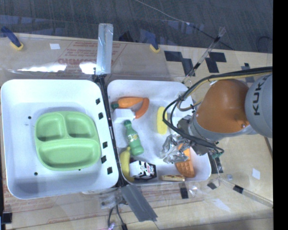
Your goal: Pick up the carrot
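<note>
0 steps finished | carrot [130, 102] lies unlifted, well apart from fingers [175, 150] | finger state: cannot tell | reach, grasp, lift remain

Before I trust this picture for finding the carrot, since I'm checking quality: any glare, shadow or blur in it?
Camera view: glare streaks the clear sheet behind the left bin; soft shadow lies around the green tray; the carrot is lit evenly and sharp enough; the gripper looks cluttered and slightly blurred.
</note>
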`<state>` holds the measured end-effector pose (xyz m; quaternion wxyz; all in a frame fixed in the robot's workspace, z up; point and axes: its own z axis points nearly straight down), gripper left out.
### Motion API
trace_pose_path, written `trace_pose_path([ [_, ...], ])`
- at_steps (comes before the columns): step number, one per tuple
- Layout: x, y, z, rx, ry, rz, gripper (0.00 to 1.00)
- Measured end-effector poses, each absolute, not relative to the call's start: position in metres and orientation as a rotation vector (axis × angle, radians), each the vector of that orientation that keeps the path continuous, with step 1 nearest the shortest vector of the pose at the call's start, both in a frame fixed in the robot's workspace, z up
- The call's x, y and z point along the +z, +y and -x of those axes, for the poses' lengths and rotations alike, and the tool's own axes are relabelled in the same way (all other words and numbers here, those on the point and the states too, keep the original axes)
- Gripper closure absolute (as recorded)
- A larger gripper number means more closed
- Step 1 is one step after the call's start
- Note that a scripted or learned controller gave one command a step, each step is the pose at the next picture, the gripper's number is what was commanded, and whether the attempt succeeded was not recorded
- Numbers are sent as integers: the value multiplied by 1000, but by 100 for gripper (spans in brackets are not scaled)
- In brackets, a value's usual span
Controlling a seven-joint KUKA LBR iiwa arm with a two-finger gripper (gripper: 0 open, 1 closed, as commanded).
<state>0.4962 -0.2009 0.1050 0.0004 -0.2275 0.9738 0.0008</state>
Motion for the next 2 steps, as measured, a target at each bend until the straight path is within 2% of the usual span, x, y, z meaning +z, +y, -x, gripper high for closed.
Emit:
trace_pose_path([
  [1,160,-137,-503,0,3111,400,100],
  [2,159,-138,-503,-1,3113,399,0],
])
